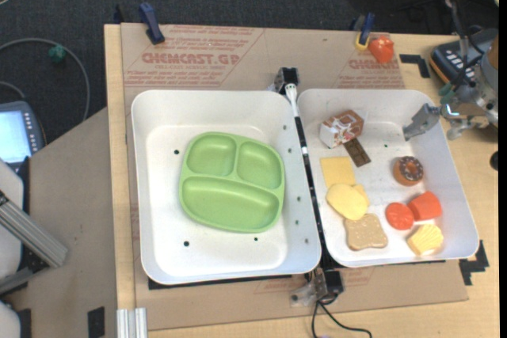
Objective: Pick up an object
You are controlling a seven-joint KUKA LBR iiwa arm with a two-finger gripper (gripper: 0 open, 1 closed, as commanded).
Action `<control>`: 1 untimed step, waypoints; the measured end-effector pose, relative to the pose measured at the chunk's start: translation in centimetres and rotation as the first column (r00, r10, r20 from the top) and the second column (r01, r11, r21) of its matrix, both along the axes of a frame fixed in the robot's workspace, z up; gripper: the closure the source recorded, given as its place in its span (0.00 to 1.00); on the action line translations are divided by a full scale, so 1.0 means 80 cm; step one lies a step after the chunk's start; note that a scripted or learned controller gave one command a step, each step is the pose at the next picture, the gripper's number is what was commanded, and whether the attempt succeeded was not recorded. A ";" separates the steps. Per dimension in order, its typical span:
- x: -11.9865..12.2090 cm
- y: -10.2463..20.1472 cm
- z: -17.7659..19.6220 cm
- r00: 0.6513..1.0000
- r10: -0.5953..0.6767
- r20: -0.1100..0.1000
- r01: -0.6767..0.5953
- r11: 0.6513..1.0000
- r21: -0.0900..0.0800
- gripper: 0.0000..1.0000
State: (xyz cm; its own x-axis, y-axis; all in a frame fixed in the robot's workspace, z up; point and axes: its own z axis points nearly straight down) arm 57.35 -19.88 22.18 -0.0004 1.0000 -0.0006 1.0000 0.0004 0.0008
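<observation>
The grey two-finger gripper hangs at the right bin's upper right rim, and whether it is parted or closed I cannot tell. Nothing sits in it. The nearest candidate, a round brown chocolate-glazed toy doughnut, lies just below and slightly left on the shallow white plastic right bin, with bare floor around it. Beyond are a red toy tomato and a yellow cheese slice; the green divided plate sits in the left bin.
</observation>
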 end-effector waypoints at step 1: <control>-0.013 0.036 -0.155 1.000 0.000 0.007 0.000 1.000 -0.002 0.00</control>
